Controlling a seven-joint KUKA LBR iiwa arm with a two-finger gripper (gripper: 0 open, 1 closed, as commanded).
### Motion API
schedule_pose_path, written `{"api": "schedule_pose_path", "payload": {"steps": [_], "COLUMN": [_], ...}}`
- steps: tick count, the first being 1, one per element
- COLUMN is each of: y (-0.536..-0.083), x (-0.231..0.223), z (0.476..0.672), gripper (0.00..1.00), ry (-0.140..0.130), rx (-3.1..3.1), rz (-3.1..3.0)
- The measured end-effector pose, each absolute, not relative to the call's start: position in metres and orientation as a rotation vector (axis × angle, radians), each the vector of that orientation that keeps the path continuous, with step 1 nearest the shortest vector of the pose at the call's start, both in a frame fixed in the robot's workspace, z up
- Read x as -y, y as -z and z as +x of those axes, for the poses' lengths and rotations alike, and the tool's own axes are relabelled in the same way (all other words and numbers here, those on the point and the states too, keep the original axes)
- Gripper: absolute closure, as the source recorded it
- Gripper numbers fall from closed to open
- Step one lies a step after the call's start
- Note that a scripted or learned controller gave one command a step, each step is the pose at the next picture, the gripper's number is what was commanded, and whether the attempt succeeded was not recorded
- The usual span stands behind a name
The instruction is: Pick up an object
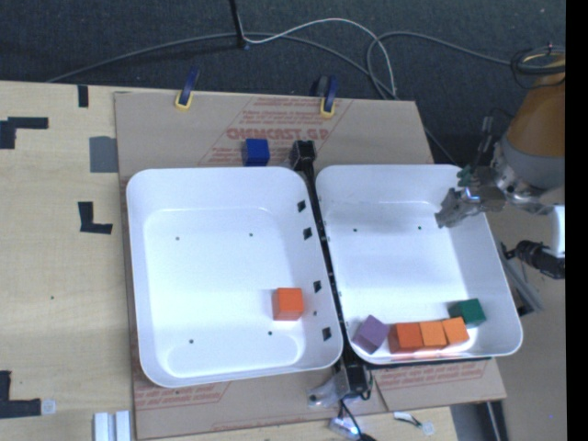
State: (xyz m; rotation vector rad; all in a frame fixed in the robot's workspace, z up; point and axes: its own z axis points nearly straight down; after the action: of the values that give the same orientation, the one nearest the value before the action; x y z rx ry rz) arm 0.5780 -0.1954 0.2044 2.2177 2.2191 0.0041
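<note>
Can't tell the gripper [457, 205] state; those orange blocks [429, 335] sit jammed against the right bin [478, 255] wall, so a grab could slip.

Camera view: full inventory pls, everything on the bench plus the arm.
left bin: 1, white, left half of bench
right bin: 1, white, beside the left bin
orange cube: 1, orange, left bin, near its right wall
purple block: 1, purple, right bin, front edge
orange blocks: a row, exact count unclear, orange, right bin front edge, right of purple block
green block: 1, green, right bin, front right corner
blue cube: 1, blue, on cardboard behind left bin
clamps: 2, blue and yellow, cardboard's far edge
arm: 1, grey and orange, right side
gripper: 1, grey, over right bin's far right part
</note>
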Motion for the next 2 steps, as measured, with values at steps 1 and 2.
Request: {"api": "schedule_pose_path", "payload": {"steps": [1,2], "y": [-0.250,-0.255], "x": [0.195,0.138], "z": [0.578,0.572], "gripper": [1.00,1.00], "ry": [-0.003,-0.002], "rx": [-2.220,-2.227], "rz": [2.219,2.217]}}
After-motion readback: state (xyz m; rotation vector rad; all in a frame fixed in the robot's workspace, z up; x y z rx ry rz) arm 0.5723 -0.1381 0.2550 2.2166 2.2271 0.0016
